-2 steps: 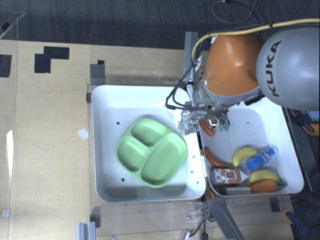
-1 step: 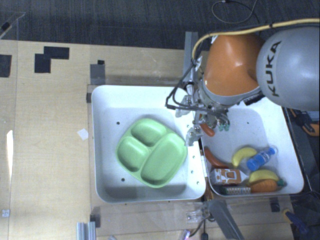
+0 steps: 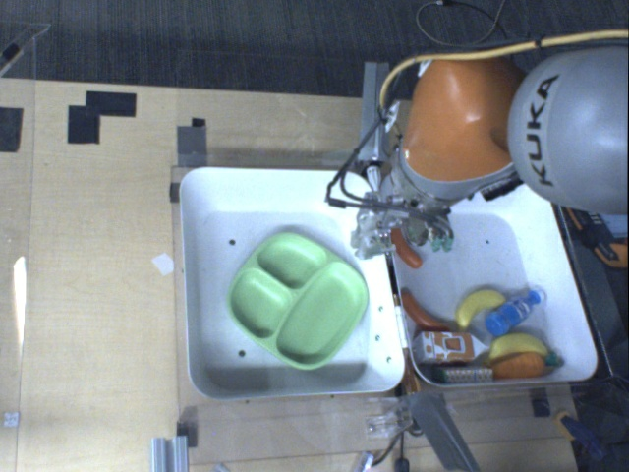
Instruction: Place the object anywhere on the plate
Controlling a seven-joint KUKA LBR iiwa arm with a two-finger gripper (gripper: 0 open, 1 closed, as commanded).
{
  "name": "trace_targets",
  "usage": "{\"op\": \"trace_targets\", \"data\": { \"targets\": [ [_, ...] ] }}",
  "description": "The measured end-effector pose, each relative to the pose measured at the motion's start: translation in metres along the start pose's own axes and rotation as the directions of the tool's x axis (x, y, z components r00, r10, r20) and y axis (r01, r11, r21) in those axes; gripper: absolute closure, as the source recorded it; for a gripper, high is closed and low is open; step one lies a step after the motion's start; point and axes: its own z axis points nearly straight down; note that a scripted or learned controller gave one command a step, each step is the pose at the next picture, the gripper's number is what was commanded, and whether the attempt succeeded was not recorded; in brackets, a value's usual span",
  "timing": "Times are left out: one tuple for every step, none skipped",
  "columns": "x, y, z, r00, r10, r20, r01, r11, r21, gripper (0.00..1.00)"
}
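At the near edge, your right bin (image 3: pixel 580 357) holds a carton (image 3: pixel 449 347), an orange piece (image 3: pixel 519 365), two bananas (image 3: pixel 481 306), a blue bottle (image 3: pixel 513 313) and one sausage (image 3: pixel 425 313). Farther up, the gripper (image 3: pixel 405 236) pinches a second red sausage (image 3: pixel 406 251), its long axis slanting down-right. The green divided plate (image 3: pixel 300 298) lies down-left of it in the left bin (image 3: pixel 206 264), across the rims between the bins. Beyond: pale bench (image 3: pixel 88 264), dark floor (image 3: pixel 197 18).
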Motion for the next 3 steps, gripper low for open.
{"op": "trace_targets", "data": {
  "targets": [
    [0.000, 0.000, 0.000, 1.000, 0.000, 0.000, 0.000, 1.000, 0.000, 0.00],
    [-0.003, 0.001, -0.013, 1.000, 0.003, 0.010, -0.003, 1.000, -0.002, 1.00],
    [-0.003, 0.001, -0.012, 1.000, 0.003, 0.010, -0.003, 1.000, -0.002, 0.00]
  ]
}}
